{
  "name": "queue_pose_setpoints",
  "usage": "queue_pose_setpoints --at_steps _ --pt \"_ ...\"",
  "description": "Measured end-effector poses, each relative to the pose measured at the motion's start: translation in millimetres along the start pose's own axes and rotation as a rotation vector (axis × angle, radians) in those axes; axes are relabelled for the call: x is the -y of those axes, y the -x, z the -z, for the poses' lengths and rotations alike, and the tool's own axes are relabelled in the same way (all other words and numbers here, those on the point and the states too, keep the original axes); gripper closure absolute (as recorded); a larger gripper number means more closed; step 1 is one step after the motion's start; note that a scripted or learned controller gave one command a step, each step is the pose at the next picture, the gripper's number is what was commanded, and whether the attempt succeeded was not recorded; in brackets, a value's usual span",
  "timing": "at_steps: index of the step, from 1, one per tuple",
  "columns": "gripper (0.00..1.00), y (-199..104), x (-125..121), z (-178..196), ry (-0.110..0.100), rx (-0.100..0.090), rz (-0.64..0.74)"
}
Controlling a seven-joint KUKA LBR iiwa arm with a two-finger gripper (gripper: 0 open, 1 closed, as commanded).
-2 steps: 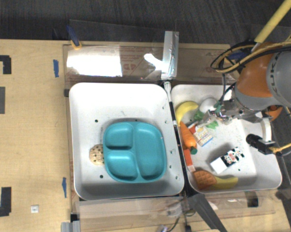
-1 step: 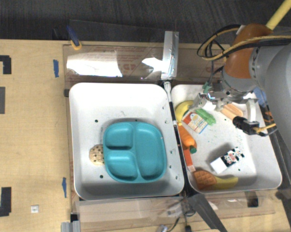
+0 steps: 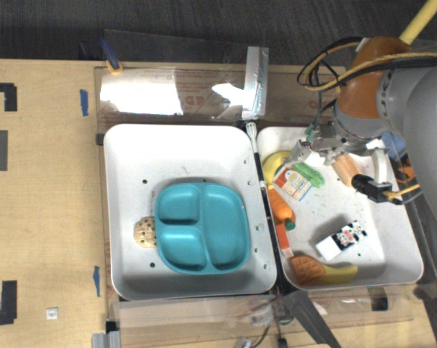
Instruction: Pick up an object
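Two white bins [image 3: 124, 194] seen side by side, one teal divided tray [image 3: 201, 225], one cookie [image 3: 145, 232], two bananas [image 3: 274, 164], one carrot [image 3: 280, 207], tool [image 3: 321, 142] lowered over right bin, grip state not discernible.

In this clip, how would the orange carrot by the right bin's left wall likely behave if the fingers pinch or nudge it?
The carrot looks tapered and rounded, so it may roll or pivot when nudged. Its smooth surface suggests a pinch could slip toward the thin end. It lies against the right bin's left wall, likely leaving little finger room there.
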State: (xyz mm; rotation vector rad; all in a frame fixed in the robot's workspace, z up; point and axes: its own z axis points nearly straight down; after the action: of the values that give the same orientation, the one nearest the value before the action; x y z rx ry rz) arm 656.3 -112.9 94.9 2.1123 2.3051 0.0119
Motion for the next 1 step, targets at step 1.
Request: queue_pose_setpoints --at_steps 1 --pt "0.00 7.4 -3.9 1.4 0.009 -0.001 0.150"
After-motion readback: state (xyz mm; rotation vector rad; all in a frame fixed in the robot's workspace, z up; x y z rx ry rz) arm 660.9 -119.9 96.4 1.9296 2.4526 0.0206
